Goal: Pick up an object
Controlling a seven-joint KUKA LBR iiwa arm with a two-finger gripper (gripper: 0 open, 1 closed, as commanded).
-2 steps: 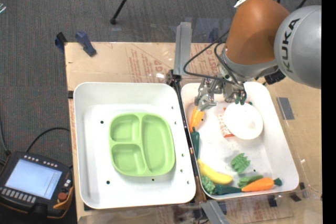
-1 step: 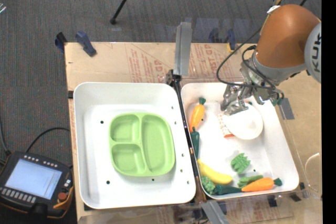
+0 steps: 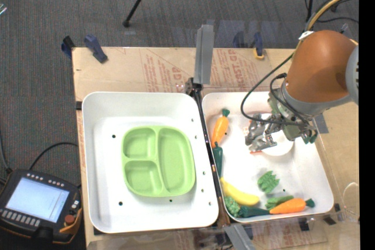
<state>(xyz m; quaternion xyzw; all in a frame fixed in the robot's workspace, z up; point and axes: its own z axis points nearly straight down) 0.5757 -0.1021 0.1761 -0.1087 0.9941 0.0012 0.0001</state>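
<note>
Low in the right bin [image 3: 326, 181], a carrot [image 3: 288, 206] is seen; jaws [image 3: 261, 139] (state indiscernible) are poised above.

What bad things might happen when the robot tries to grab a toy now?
The gripper hangs over the right white bin, but the yellow toy banana, the orange toy carrot and the green leafy toy lie nearer the front, so it may close on nothing. Another orange carrot toy hugs the bin's wall, where fingers might bump the edge.

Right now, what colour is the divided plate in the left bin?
Light green, plain; the divided plate shows best in the camera view.
</note>
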